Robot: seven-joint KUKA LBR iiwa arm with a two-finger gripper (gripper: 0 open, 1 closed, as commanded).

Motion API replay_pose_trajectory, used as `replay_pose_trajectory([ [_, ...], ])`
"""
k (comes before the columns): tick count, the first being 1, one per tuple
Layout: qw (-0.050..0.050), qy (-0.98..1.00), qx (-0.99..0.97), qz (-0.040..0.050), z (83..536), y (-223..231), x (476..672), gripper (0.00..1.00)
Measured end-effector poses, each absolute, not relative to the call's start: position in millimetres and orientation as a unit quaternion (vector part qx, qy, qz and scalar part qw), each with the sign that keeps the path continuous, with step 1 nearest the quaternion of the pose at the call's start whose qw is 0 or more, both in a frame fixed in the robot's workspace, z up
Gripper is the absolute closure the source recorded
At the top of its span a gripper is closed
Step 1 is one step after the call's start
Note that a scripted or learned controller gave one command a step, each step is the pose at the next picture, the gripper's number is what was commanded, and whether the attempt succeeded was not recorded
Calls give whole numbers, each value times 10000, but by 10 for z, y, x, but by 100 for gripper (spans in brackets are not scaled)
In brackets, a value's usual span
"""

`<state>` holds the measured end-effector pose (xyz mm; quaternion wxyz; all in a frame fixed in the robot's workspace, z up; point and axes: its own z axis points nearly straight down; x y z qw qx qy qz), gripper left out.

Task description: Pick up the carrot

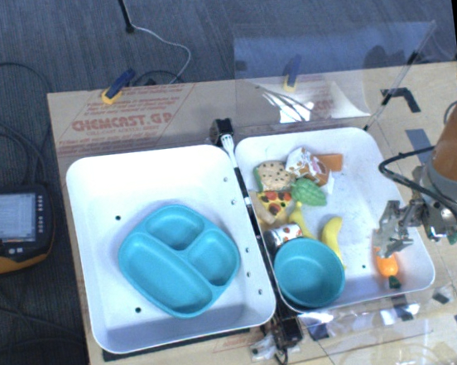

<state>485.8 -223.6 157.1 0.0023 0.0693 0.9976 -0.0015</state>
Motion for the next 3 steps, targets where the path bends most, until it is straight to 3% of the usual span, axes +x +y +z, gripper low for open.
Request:
replay_pose_trajectory([
  [1,19,9976,691,-13,1566,-2233,4856,0],
  [2,60,9976,691,-31,917,-2251,4911,0],
  [3,106,9976,683,-56,1039,-2254,4949,100],
])
